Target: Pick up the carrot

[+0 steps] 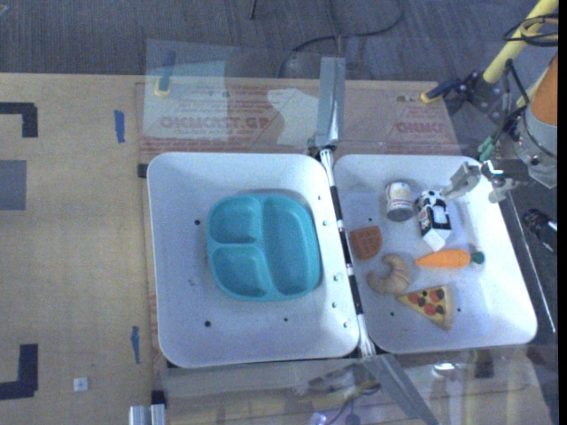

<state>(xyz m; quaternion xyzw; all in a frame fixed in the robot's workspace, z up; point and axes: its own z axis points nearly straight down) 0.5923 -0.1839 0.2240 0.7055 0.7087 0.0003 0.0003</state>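
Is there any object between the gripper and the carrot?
Yes. The small black and white carton stands between the gripper, at the right bin's far right, and the carrot lying nearer the camera.

Cool dim light, soft blur, white bins [168,237] glaring

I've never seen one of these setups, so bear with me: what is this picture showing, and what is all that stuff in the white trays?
You are looking down at a slant from one fixed camera above a bench. Two shallow white bins sit side by side. The left bin holds a blue divided plate. The right bin holds toy food: a carrot, a pizza slice, a croissant, a brown cracker-like square, a small can and a black-and-white carton. The robot arm comes in from the right; its end effector hangs over the right bin's far corner, above the carrot and apart from it. Nothing is held.
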